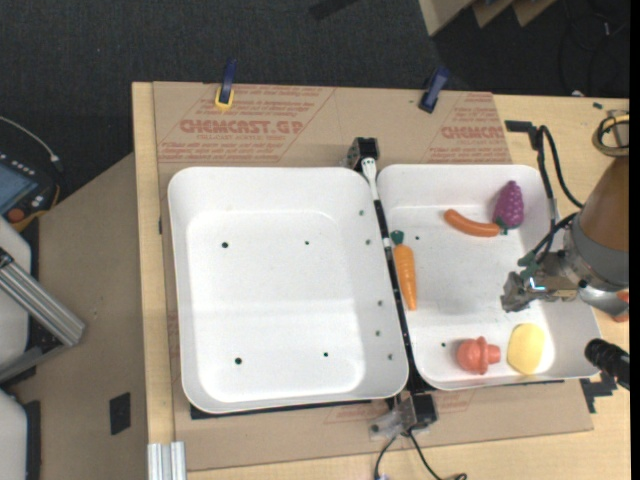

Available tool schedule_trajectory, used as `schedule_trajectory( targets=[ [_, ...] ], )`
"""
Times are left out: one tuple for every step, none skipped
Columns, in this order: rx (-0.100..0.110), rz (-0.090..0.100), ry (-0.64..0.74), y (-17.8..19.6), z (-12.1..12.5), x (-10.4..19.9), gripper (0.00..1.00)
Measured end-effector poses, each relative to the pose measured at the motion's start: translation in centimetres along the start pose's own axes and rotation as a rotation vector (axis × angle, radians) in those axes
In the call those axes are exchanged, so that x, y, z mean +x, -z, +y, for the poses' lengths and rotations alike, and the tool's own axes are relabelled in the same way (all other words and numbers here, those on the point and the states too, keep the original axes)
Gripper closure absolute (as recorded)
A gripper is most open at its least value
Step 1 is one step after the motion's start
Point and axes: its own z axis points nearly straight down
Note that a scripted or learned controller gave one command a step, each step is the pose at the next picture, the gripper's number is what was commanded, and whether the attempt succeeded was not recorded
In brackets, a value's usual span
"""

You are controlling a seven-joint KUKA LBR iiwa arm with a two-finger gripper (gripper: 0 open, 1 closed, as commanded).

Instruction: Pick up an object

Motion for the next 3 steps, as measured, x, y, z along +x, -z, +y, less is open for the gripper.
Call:
schedule_trajectory(
  targets=[
    [-0.017, -0.007, 0.004, 5.1, 0.4, -0.5, 0.0],
    [-0.018, -0.009, 0.001, 10.9, 0.4, -5.4, 0.0],
    [-0.018, -0.009, 0.002, 16.1, 0.3, -8.0, 0.0]
  ],
)
